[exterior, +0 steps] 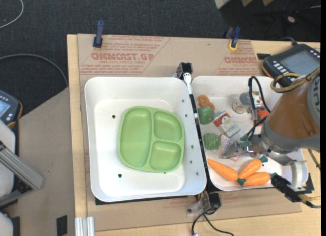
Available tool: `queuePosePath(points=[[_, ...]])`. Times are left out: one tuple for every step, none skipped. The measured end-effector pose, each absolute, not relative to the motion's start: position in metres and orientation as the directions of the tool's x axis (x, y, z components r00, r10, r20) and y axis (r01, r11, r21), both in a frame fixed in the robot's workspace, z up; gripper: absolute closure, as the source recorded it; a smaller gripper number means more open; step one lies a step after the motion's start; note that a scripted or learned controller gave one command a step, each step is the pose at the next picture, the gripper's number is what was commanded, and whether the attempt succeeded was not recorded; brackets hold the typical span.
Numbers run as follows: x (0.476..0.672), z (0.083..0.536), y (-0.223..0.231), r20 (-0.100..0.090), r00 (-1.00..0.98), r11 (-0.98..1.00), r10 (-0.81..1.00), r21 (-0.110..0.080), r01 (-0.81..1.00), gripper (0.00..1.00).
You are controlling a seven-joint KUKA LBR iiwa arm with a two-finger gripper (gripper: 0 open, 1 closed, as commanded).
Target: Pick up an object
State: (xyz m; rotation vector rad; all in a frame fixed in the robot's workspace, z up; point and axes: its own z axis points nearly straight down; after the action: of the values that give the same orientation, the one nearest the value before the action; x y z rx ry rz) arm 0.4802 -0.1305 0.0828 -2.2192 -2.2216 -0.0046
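Observation:
The right bin (216, 83) holds a scatter of small items. Three orange toy carrots (222, 169) (249, 168) (257, 179) lie along its near edge. A green knobbly ball (211, 140) and a crumpled grey-purple piece (232, 149) sit mid-bin. Further back are a green round fruit (206, 114), a small red and white carton (226, 123), a brown ring (204, 100) and a silver can (246, 99). My gripper (250, 146) hangs low over the right bin, just right of the crumpled piece and above the carrots, mostly hidden under the orange wrist band (293, 113).
A light green divided plate (151, 139) lies in the left bin (97, 128). A black rail (192, 109) separates the two bins. A handheld controller (293, 63) rests on the bench at back right. Cables trail around the wrist.

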Motion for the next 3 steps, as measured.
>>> queuePosePath(points=[[0.483, 0.099, -0.133, -0.001, 0.0, 0.0, 1.0, 0.011, 1.0, 1.0], [0.481, 0.19, -0.048, 0.003, -0.011, 0.011, 1.0, 0.01, 1.0, 1.0], [0.479, 0.192, 0.025, 0.003, -0.009, 0.009, 1.0, 0.002, 1.0, 1.0]])
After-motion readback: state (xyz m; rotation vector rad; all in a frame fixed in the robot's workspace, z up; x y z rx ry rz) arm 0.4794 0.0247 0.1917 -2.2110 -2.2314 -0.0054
